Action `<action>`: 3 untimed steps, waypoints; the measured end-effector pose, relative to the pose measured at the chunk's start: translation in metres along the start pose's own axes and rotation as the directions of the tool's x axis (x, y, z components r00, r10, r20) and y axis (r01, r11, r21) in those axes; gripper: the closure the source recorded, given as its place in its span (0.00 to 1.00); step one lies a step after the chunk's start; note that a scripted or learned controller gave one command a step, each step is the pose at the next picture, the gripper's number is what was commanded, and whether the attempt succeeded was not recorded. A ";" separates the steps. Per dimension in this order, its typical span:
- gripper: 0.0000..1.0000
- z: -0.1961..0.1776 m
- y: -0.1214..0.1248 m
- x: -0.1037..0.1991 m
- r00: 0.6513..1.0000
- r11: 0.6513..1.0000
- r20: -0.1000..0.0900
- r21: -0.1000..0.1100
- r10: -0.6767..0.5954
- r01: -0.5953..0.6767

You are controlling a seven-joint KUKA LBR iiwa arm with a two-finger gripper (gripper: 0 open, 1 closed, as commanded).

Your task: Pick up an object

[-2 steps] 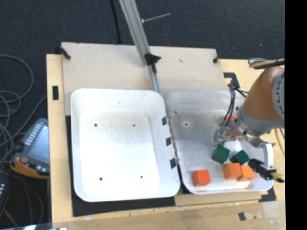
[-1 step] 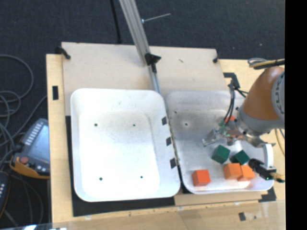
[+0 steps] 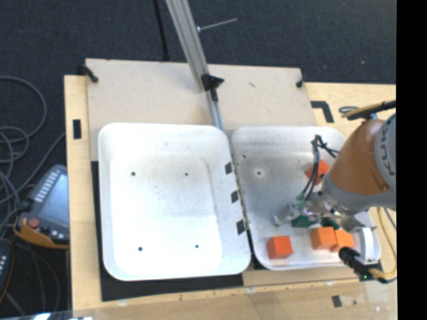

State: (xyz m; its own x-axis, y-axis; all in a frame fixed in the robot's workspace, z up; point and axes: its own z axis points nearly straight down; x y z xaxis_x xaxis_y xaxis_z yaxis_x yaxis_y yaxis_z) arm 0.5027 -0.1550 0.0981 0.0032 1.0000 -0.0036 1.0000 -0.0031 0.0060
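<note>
My gripper (image 3: 292, 216) is low inside the right bin (image 3: 267, 152), near its front half, with the orange-banded wrist (image 3: 357, 159) above it to the right. An orange block (image 3: 280, 247) lies on the bin floor just in front of the gripper, apart from it. A second orange block (image 3: 325, 238) sits to the right, close under the arm. A small green object (image 3: 308, 221) shows right at the gripper, partly hidden by it. Another orange piece (image 3: 319, 171) peeks out behind the arm cables.
The left bin (image 3: 167, 199) stands beside the right one, with a metal divider edge (image 3: 237, 199) between them. A slanted aluminium pole (image 3: 193, 45) rises behind the bins. A teach pendant (image 3: 47, 205) and cables lie off the bench at left.
</note>
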 end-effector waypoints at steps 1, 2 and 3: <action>1.00 -0.011 0.002 -0.002 1.000 1.000 0.001 -0.003 0.004 -0.004; 1.00 -0.117 -0.017 0.055 1.000 1.000 -0.004 -0.002 -0.010 0.010; 1.00 -0.098 -0.017 0.136 1.000 1.000 -0.007 0.007 -0.012 0.012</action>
State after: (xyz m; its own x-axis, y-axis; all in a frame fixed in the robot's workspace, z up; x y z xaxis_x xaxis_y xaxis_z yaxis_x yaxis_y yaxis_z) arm 0.4853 -0.0184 0.1956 -0.0091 1.0000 0.0030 1.0000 0.0091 -0.0006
